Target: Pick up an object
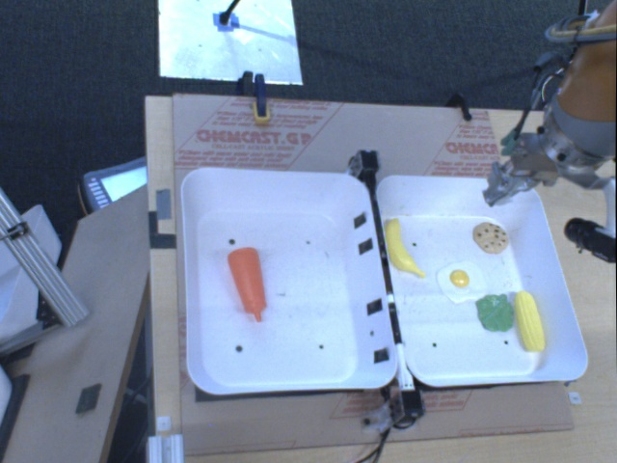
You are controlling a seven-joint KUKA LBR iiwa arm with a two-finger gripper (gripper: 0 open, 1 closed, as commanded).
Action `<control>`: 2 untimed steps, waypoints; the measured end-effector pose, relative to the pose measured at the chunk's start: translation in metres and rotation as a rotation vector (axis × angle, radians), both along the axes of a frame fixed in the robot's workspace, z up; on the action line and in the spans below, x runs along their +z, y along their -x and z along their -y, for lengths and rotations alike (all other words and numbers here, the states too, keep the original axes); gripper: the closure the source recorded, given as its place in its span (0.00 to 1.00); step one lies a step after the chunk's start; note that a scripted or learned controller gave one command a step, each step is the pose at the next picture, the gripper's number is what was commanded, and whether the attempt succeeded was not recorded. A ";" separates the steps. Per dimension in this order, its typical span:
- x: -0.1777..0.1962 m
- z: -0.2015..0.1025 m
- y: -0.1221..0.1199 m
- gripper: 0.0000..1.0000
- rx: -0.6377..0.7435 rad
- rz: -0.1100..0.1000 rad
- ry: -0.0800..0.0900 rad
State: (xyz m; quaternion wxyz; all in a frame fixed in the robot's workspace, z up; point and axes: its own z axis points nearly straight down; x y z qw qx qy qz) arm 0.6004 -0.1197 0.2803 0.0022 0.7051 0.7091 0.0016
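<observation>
The right bin [424, 374] holds a yellow banana [400, 249], a fried egg [460, 281], a round cookie [490, 236], a green leafy piece [496, 313] and a yellow corn cob [529, 320]. An orange carrot [248, 280] lies alone in the left bin [207, 201]. My gripper [505, 183] hangs over the right bin's far right corner, just above and beyond the cookie. Nothing shows between its tips.
A black clip rail [378, 278] runs between the two bins. The bins rest on a brown board [289, 128] with a yellow clamp [260, 99] at its far edge. A grey metal frame [39, 268] stands to the left of the bench.
</observation>
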 end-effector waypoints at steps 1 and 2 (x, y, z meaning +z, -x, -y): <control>0.020 -0.089 0.014 1.00 0.007 -0.001 -0.004; 0.018 -0.083 0.014 0.00 -0.003 -0.003 -0.001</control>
